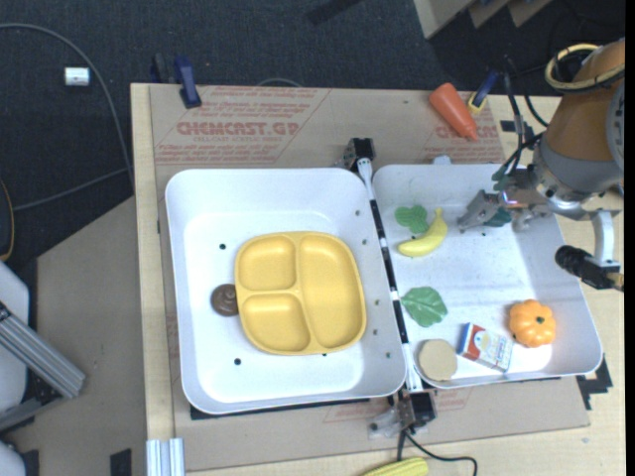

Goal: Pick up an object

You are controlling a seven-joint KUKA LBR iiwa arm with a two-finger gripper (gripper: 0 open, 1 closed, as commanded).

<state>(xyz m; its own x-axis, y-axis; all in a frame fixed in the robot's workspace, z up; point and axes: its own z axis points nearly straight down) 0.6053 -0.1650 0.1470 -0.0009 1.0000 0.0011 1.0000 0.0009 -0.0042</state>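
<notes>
My gripper point(484, 213) hangs over the far part of the right bin point(556, 266), just right of a yellow banana point(424, 238) and a green leaf point(410, 216). It looks apart from both, and nothing shows in its grasp. Nearer the front of that bin lie a second green leaf point(425, 305), an orange pumpkin point(531, 323), a small white, red and blue carton point(484, 346) and a tan round disc point(437, 360).
The left bin point(198, 216) holds a yellow divided plate point(298, 291) with a brown round piece point(225, 299) at its left edge. An orange carrot point(453, 110) lies on the bench behind the right bin. A blue clamp point(186, 80) sits at the back left.
</notes>
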